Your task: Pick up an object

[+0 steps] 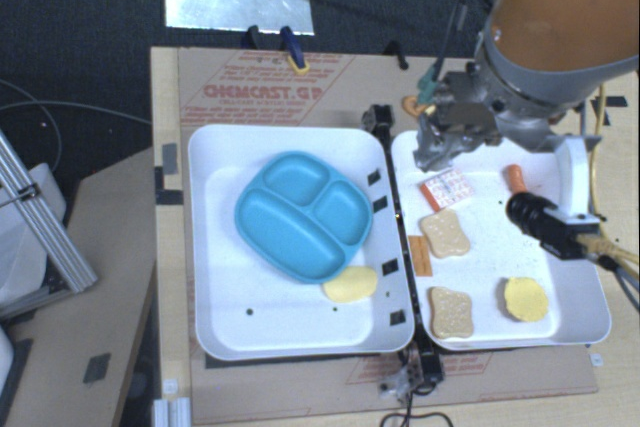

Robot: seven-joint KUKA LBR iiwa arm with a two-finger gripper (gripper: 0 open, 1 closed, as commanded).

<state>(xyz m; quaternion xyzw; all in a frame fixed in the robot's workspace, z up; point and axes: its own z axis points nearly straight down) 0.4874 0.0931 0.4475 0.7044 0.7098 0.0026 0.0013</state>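
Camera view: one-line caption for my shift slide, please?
KUKA arm's hand hovers at the right bin's far corner above a red-patterned packet; blue divided plate lies in the left bin.

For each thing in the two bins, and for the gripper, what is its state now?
blue divided plate: lies flat in left bin, compartments bare.
yellow piece: in left bin, touching the plate's near edge.
red-patterned packet: flat in right bin, just below the gripper.
two toast slices: flat in right bin, apart.
yellow round piece: flat in right bin.
orange piece: lying in right bin.
gripper: above right bin, holding nothing visible.
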